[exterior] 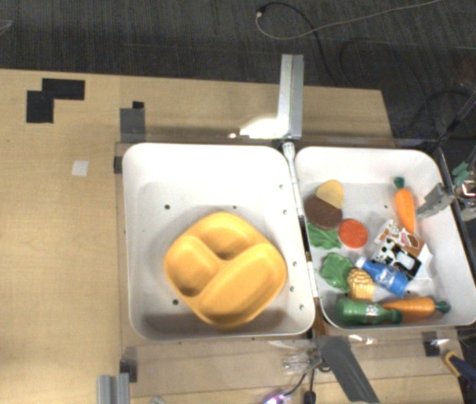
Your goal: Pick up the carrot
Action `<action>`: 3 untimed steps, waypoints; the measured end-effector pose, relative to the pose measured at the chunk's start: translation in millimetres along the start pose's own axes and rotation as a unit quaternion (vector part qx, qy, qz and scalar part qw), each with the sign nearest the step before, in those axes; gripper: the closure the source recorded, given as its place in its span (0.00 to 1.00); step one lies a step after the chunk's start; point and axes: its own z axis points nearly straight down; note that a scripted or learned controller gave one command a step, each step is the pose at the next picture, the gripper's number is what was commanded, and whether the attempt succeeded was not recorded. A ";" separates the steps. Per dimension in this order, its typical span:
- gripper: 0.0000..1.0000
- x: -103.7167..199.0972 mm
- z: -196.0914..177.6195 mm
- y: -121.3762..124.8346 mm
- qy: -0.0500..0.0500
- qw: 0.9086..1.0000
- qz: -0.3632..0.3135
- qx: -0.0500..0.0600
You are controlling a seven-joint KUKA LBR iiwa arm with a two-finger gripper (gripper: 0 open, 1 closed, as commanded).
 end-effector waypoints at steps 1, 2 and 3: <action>0.00 -7.8 66.4 77.9 0.000 1.000 -0.007 0.000; 0.00 -7.8 154.2 106.9 -0.001 1.000 0.024 -0.001; 1.00 -6.4 146.5 107.8 -0.001 1.000 0.020 -0.001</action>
